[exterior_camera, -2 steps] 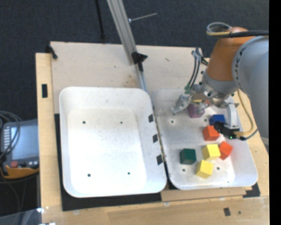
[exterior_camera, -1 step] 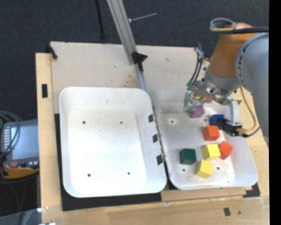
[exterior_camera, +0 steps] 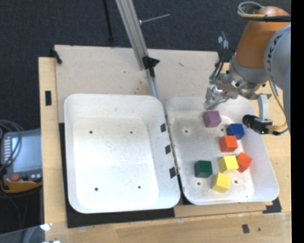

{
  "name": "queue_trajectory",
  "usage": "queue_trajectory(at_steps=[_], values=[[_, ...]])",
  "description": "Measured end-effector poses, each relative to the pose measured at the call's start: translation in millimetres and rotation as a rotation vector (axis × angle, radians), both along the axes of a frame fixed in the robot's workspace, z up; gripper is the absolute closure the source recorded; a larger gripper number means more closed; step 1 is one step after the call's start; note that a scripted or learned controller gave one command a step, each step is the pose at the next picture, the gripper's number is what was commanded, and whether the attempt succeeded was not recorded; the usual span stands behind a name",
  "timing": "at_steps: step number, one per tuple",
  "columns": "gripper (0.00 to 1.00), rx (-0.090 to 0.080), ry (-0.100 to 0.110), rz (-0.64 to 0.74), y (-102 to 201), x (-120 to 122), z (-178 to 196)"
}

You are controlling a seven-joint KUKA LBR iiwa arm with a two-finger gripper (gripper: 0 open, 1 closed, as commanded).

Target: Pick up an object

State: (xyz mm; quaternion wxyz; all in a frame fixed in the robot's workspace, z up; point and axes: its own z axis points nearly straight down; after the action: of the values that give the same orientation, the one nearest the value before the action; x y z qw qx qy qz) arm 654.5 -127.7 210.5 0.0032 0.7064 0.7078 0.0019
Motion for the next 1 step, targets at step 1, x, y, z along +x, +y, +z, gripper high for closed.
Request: queue_trajectory(at_steps=[1], values=[[1.0,0.001,0.004,0.002,-0.7,0.9,12.9]])
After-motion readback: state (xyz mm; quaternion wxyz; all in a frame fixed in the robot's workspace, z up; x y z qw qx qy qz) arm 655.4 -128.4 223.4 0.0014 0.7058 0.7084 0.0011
